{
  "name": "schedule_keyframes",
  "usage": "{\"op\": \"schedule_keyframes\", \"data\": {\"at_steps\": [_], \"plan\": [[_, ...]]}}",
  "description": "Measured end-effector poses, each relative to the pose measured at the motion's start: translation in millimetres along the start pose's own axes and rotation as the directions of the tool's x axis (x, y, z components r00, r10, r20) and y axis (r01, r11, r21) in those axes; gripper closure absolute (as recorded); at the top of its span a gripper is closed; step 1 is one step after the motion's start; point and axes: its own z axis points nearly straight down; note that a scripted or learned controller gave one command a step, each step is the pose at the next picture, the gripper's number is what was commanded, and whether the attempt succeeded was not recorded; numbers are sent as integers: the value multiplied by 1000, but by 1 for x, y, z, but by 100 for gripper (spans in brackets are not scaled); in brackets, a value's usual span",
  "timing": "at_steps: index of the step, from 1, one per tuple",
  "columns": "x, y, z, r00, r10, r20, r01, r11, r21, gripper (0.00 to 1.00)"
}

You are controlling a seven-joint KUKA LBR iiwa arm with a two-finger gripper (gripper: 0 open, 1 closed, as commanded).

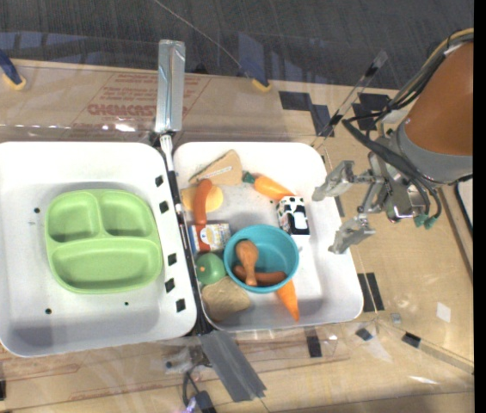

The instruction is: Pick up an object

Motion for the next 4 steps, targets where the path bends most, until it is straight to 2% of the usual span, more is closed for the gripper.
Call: {"op": "schedule_keyframes", "data": {"at_steps": [1, 2, 3, 4], "plan": [[-23, 17, 158, 974, 226, -10, -226, 974, -2, 0], [-26, -8, 188, 975, 221, 19, -221, 975, -3, 0], [-86, 40, 198, 795, 607, 1, -607, 795, -3, 0], [-118, 81, 196, 583, 812, 4, -812, 583, 3, 0]]}}
